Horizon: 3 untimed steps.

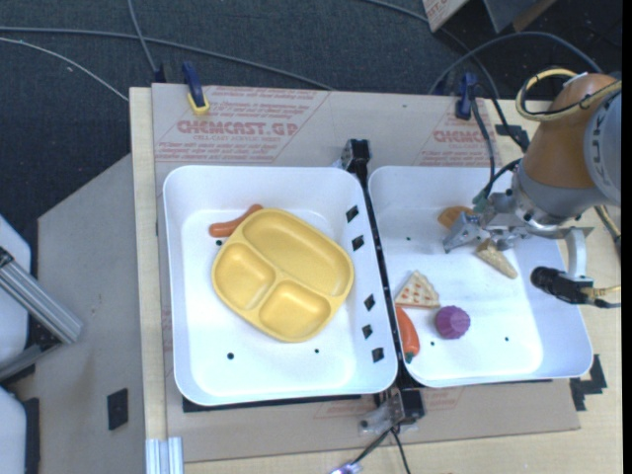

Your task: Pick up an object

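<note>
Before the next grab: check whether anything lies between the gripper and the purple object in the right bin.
Nothing visible does. The gripper is at the back of the right bin, the purple object nearer the front, bare floor between. The waffle wedge lies just left of that path.

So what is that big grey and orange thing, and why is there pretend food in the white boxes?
That is a robot arm, seen by one camera looking down from above. At its end is a gripper, low inside the right bin, near a tan piece. I can't tell if it holds anything. That bin also has a waffle slice, a carrot and a purple ball. The left bin holds a yellow divided tray with something orange poking out behind. The robot is practising picking things up.
</note>
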Each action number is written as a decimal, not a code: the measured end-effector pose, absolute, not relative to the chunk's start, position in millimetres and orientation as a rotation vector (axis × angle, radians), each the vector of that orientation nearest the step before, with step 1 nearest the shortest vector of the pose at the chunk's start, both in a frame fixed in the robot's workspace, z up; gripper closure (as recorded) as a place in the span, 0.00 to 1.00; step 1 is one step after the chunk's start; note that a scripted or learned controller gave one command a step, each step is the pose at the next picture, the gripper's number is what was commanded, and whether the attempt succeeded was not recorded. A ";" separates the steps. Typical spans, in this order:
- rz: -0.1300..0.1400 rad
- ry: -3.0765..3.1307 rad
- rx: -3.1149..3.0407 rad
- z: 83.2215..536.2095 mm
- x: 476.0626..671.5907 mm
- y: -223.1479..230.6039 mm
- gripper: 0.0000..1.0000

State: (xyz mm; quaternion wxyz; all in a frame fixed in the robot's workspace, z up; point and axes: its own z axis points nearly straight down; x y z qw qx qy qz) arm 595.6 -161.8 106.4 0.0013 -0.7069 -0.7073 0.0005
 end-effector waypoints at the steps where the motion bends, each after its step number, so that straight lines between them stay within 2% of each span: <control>1: -0.005 -2.226 -2.227 122.0 598.2 -163.6 1.00; 3: -0.006 -2.227 -2.226 235.5 606.8 -163.6 1.00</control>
